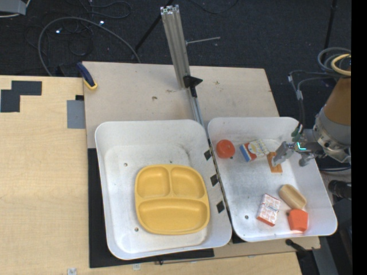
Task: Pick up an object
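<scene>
gripper (281,158) low near right bin's (252,225) far right edge, finger state: cannot tell | small orange block (276,166) at its tip, resting on bin floor | nothing visibly lifted | judged: grasp and lift remain

The arm (338,105) is reaching in from the 3 o'clock edge of the view, its orange band showing above the grey wrist. The wrist is angling down and toward 9 o'clock. The gripper (282,156) is hanging low at the end of it, its fingers pointing downward and toward 8 o'clock, too blurred to judge their spacing.
</scene>
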Robot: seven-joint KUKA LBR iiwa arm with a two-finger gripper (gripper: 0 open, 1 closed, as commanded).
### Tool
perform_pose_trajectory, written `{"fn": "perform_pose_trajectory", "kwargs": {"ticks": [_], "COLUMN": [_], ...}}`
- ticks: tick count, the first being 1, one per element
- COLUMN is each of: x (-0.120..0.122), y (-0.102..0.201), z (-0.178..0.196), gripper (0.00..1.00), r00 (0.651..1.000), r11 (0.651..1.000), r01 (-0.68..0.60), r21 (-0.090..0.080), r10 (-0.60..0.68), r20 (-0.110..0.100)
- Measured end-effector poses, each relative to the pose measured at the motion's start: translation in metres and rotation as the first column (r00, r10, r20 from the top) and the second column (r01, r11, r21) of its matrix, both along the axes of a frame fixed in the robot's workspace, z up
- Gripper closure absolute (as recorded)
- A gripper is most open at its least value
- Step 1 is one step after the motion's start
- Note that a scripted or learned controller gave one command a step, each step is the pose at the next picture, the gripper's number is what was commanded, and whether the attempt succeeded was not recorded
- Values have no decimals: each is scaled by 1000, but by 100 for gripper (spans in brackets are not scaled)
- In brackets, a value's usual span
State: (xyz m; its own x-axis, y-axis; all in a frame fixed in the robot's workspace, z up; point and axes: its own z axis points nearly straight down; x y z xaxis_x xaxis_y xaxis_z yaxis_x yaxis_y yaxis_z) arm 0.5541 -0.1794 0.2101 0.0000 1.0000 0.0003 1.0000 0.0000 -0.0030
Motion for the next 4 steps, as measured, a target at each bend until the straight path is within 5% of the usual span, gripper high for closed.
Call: {"fn": "perform_pose_trajectory", "kwargs": {"ticks": [1,3,4], "x": [1,-4,-2], "y": [0,-14,-15], "z": [1,-106,-116], "gripper": [0,0,0], "r00": [1000,1000,1000], "r11": [1000,1000,1000], "r01": [0,-1,0], "r21": [0,0,2], "r10": [0,1,0], "r20": [2,1,4]}}
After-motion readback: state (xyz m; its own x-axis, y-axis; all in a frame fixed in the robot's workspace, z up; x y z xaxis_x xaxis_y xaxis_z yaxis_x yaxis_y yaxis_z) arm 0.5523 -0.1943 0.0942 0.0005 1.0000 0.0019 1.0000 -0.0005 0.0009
